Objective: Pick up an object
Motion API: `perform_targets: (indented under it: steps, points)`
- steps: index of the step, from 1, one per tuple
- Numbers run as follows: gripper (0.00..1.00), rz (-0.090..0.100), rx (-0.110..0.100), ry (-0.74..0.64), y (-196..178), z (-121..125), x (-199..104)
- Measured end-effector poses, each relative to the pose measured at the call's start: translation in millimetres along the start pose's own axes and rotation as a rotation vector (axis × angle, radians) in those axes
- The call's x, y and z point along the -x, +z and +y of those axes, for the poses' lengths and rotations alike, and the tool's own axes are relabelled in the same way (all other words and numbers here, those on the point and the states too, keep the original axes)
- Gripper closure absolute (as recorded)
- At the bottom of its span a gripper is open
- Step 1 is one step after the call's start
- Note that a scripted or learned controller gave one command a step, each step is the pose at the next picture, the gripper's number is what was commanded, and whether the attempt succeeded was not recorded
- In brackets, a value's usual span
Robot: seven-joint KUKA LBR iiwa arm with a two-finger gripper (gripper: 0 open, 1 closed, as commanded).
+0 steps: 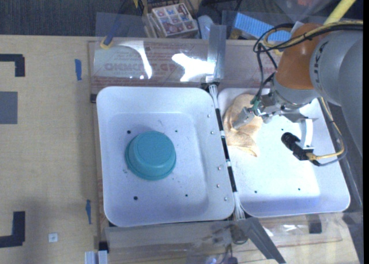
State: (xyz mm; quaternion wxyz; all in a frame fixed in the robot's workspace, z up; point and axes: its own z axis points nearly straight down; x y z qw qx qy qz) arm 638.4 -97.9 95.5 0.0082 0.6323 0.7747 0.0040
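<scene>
A crumpled tan cloth-like object [241, 125] lies in the right bin [288, 182], against its left wall near the far corner. My gripper [250, 113] comes in from the right and is down on the upper part of this tan object, its tip against the material. A teal bowl [151, 154] sits upside down in the middle of the left bin [115, 113], well away from the gripper.
The grey arm with its orange band [297, 67] hangs over the far right corner of the right bin. A black cable and connector [294, 144] dangle over that bin's middle. Boxes and clutter stand beyond the bins' far edge.
</scene>
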Motion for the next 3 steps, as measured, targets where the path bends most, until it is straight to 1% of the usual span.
perform_targets:
  steps: [1,2,3]
  points:
    - [0.0,0.004,-0.009,-0.084,1,31,9]
    - [1.0,0.007,-0.005,-0.087,-11,33,7]
    - [1.0,0.006,-0.014,0.005,-90,37,-26]
